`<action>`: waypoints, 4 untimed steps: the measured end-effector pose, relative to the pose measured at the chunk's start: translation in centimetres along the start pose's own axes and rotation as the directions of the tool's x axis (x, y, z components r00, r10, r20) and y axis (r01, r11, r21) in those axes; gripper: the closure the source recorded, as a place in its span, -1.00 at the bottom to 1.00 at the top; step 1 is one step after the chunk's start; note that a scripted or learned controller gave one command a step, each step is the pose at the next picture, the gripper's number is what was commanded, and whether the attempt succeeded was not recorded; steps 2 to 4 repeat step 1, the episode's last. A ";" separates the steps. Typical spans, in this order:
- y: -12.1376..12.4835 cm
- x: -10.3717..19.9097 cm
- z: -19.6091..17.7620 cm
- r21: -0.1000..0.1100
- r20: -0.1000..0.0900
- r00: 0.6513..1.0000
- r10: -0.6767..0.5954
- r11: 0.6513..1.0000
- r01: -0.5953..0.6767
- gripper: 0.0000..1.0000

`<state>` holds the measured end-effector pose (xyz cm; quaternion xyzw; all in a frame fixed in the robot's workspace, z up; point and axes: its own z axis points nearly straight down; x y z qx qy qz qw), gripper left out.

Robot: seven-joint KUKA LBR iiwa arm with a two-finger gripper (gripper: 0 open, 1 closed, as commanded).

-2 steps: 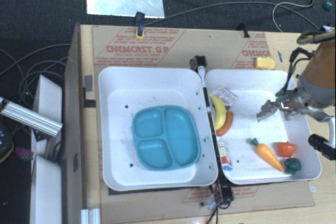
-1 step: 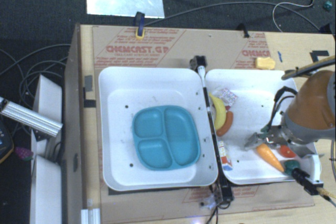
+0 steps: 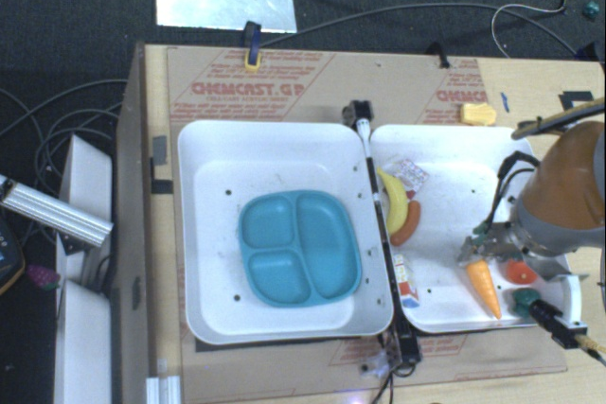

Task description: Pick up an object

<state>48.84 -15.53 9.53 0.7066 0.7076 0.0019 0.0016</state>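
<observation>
Two white bins sit side by side on the counter [image 3: 284,76]. The left bin [image 3: 204,156] holds a blue divided plate [image 3: 298,246], roughly at its middle. The right bin [image 3: 445,142] holds the rest: a banana [image 3: 396,192] and a sausage [image 3: 405,221] lie touching along its left wall, with a clear wrapper [image 3: 410,172] just above them and a small printed packet [image 3: 404,284] lower down by the same wall. A carrot [image 3: 483,287] lies toward the bin's lower right, tip pointing down, with a red tomato [image 3: 520,273] just beside it on the right and a green piece [image 3: 525,301] below that. The arm [image 3: 568,180] comes in from the right, and its jaws [image 3: 485,246] hang just above the carrot's thick end; whether they are wide, narrow or touching the carrot cannot be told. A yellow block [image 3: 479,114] rests on the counter beyond the right bin
</observation>
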 end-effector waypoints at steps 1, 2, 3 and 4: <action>3.2 10.1 -9.0 0.001 -0.001 1.000 -0.003 1.000 0.003 1.00; 3.2 10.1 -9.0 0.001 -0.001 1.000 -0.003 1.000 0.003 1.00; 3.2 10.1 -9.0 0.001 -0.001 1.000 -0.003 1.000 0.003 1.00; 3.2 10.1 -9.0 0.001 -0.001 1.000 -0.003 1.000 0.003 1.00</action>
